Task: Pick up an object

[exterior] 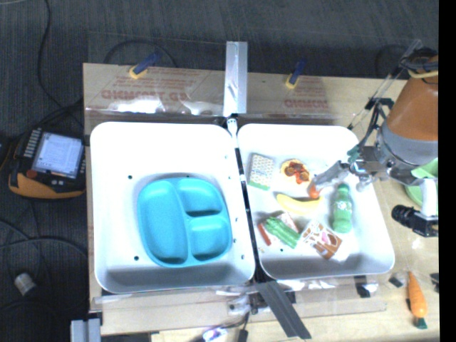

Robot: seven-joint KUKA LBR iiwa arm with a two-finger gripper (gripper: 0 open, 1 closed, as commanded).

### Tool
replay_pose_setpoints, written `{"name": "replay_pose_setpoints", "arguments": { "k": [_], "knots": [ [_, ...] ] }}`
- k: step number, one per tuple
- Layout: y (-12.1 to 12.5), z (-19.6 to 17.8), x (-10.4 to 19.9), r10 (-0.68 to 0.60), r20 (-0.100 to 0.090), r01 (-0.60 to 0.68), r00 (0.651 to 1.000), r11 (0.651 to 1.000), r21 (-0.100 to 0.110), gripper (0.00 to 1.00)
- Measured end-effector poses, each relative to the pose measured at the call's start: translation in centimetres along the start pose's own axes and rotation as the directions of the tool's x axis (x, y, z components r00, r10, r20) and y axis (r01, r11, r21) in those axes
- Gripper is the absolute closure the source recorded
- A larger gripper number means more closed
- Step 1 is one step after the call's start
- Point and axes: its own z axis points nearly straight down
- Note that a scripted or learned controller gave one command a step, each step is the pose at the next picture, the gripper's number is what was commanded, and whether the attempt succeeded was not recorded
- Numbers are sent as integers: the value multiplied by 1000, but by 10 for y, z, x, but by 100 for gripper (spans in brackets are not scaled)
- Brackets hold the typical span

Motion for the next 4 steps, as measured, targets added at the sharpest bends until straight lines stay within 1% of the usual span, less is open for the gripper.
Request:
{"name": "replay_pose_setpoints", "arguments": {
  "k": [1,2,3,4],
  "knots": [
    [9,15,29,-2,1,2,1000,1000,1,0],
    [49,107,-8,98,0,-98,995,995,-2,0],
    [39,113,-1,-69,11,69,998,998,-13,0],
    [40,104,0,-69,8,69,998,997,-15,100]
  ]
}}
